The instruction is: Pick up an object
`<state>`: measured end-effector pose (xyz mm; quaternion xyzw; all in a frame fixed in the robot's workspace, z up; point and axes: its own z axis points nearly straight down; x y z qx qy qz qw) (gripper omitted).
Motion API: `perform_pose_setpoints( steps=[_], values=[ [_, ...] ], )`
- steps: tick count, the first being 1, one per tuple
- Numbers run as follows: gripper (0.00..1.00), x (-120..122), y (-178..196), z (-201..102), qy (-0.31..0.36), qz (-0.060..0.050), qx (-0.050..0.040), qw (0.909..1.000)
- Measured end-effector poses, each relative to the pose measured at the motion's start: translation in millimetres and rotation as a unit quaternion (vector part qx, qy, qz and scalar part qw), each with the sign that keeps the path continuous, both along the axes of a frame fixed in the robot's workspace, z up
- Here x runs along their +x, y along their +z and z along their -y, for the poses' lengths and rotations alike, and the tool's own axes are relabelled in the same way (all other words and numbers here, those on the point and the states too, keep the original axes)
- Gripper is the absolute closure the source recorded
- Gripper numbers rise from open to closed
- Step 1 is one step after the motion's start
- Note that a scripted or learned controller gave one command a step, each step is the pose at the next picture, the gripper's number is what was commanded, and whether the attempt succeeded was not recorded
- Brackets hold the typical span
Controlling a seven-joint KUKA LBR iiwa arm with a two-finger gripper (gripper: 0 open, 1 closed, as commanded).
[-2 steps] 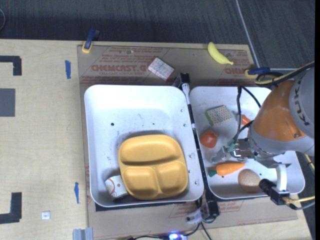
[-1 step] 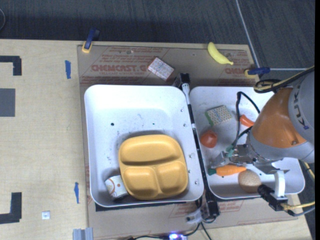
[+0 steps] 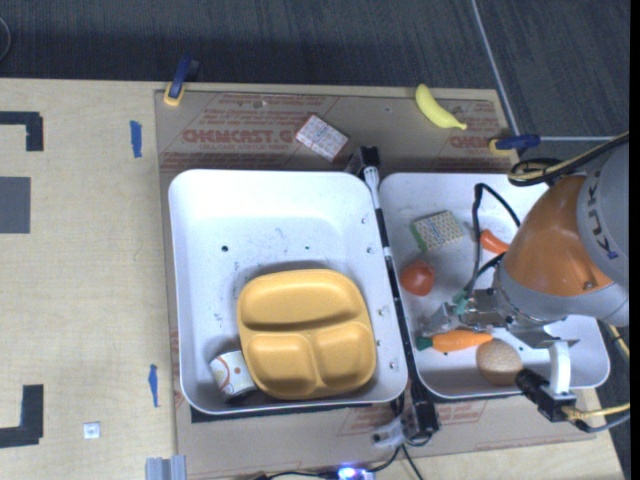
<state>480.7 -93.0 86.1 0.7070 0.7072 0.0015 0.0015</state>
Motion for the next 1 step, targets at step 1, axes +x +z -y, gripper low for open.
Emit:
perform_pose_setpoints(
  steps=[1],
  values=[
    [1.0, 1.2, 10.1, -0.2, 0.0, 0.002, -0.0003, 1.0]
  ],
)
